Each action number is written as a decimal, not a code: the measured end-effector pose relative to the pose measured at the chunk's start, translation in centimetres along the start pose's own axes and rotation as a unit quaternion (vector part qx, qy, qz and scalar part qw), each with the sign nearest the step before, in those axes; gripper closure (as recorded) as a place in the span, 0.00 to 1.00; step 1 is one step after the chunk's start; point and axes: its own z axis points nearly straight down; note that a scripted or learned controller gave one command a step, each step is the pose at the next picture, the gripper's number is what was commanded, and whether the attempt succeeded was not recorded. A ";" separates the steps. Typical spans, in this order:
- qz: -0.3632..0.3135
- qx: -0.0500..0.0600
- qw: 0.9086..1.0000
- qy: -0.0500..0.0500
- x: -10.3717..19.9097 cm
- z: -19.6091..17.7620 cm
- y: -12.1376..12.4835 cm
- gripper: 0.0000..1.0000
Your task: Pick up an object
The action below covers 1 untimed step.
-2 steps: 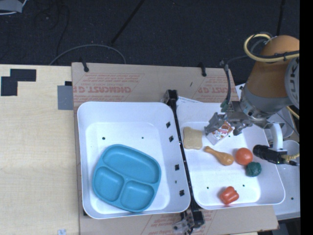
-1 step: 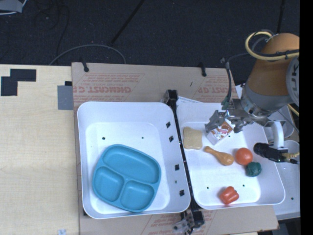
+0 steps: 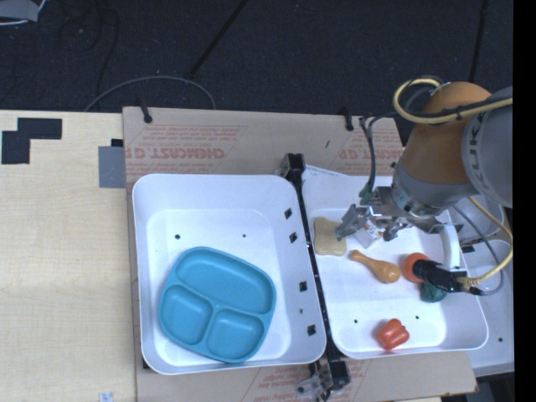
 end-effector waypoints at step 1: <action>0.000 0.000 1.000 0.000 -0.3 6.2 0.2 0.00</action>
